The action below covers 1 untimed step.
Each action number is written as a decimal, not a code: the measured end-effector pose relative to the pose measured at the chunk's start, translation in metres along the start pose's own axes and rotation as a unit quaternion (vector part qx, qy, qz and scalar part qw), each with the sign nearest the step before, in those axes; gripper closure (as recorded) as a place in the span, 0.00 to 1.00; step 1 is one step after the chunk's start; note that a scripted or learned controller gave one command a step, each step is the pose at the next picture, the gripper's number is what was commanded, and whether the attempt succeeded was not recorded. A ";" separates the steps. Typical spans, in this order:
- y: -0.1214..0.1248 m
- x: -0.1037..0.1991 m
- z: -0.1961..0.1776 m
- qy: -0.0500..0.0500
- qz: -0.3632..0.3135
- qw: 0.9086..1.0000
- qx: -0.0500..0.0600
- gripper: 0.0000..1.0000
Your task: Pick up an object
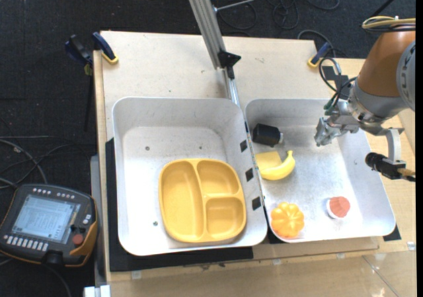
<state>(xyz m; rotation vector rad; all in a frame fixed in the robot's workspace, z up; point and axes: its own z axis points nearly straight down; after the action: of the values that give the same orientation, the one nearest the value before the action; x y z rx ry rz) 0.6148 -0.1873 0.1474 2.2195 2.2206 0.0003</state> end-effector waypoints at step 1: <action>-0.005 0.006 -0.059 0.000 -0.001 1.000 -0.002 1.00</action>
<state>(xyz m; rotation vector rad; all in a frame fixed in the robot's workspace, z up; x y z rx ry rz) 0.6100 -0.1808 0.2063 2.2149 2.2200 0.0052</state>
